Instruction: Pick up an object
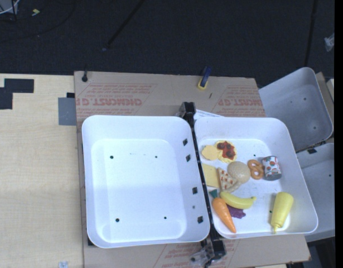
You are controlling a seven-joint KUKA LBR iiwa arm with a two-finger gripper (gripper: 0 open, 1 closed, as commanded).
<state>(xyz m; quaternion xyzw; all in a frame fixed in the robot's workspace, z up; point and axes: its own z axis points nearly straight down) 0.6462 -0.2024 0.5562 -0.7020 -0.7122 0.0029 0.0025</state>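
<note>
The right bin [283, 130] holds a pile of toy food. A yellow mustard bottle [281, 209] lies near its front right. An orange carrot [223, 214] lies at the front left, with a yellow banana [236, 200] just behind it and a purple piece [236, 211] between them. Further back sit a tan round bun [238, 171], a pizza slice [226, 181], a yellow cheese wedge [210, 177], a pretzel [255, 168], a small can [271, 167] and a flat yellow piece with red topping [225, 149].
The left bin [98, 149] sits beside the right one, both on a cardboard sheet [138, 96] over the wooden bench. A black clamp strip [194, 172] joins the bins. A grey metal plate [296, 102] stands at the right. A blue-yellow clip [204, 78] sits at the cardboard's far edge.
</note>
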